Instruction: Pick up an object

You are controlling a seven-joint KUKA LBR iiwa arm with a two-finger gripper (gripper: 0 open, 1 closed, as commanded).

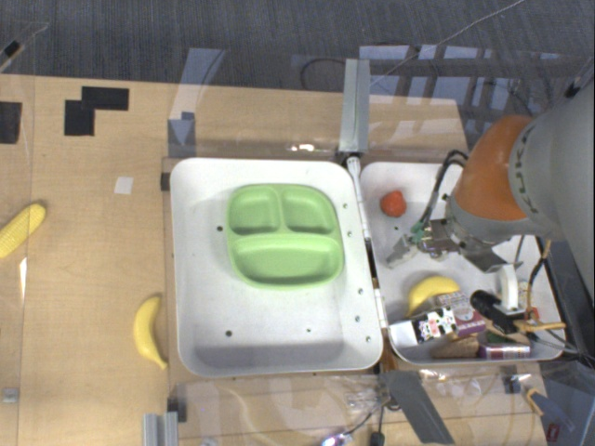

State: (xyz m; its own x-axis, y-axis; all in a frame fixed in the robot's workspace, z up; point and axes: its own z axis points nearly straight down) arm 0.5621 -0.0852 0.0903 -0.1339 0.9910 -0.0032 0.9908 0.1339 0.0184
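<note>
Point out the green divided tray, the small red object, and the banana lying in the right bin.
green divided tray (284,233): camera view, on its centre ridge.
small red object (394,203): camera view, on its middle.
banana in the right bin (431,291): camera view, on its curved yellow body.

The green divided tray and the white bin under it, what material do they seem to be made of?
The green divided tray looks like moulded plastic with a matte finish: even colour, soft rounded compartment edges, no sharp glare. The left white bin appears to be smooth plastic or coated metal; its surface is uniform with a faint sheen and small dark holes. The view cannot settle which.
</note>
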